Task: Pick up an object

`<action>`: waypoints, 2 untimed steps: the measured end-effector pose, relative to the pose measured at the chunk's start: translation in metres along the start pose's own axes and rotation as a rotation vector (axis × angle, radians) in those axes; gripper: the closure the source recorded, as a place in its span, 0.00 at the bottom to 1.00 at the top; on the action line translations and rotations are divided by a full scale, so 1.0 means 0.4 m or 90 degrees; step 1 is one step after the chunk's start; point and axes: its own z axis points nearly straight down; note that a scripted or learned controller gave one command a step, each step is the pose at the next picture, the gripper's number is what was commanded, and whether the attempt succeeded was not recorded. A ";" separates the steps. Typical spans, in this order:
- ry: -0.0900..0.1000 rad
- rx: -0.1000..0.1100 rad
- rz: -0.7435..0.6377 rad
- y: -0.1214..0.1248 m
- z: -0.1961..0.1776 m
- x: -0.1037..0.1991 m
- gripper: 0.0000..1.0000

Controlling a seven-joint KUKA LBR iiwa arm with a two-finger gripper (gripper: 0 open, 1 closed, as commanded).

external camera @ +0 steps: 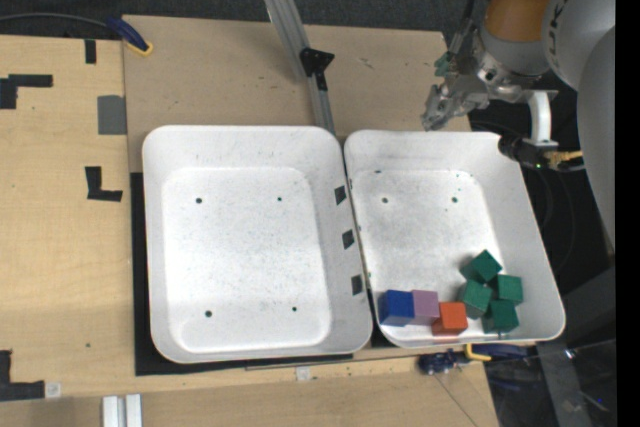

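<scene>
While your fingers (440,113) hang above the right bin's (520,185) far rim, whether spread or clenched you cannot tell, the blocks (455,300) lie well below them at the near edge; descend squarely over one isolated block (398,305).

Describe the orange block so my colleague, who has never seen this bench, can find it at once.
Look in the right bin, along its near edge where the blocks cluster. The orange block sits between the lilac block and the green blocks, the only orange one there.
</scene>
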 end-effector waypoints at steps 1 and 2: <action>0.000 0.000 0.001 0.004 -0.121 0.001 1.00; 0.001 0.004 -0.001 -0.058 -0.118 0.098 1.00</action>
